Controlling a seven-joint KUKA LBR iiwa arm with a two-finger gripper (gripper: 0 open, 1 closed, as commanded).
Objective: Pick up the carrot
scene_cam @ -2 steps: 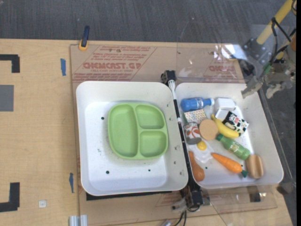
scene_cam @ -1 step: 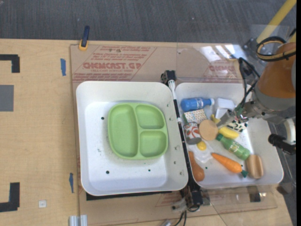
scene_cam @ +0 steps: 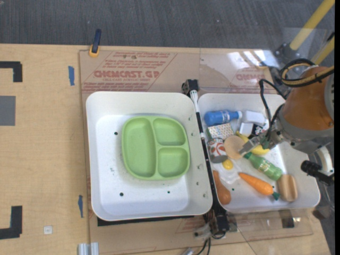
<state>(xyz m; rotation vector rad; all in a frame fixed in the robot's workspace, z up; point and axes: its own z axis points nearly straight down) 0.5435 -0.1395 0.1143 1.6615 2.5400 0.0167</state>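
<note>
The orange carrot point(scene_cam: 257, 184) with a green tip lies slanted near the front of the right bin point(scene_cam: 313, 198). My gripper point(scene_cam: 252, 145) hangs over the middle of that bin, above and a little left of the carrot, near a yellow piece point(scene_cam: 260, 149) and a tan round piece point(scene_cam: 232, 146). The carrot sits apart from the gripper, on the bin floor.
The right bin also holds a blue bottle point(scene_cam: 222, 116), a green bottle point(scene_cam: 264, 167), a bun point(scene_cam: 287, 187), a brown sausage-like piece point(scene_cam: 222, 192), a small can point(scene_cam: 217, 150) and white packets. The left bin point(scene_cam: 103, 153) holds a green divided plate point(scene_cam: 156, 147).
</note>
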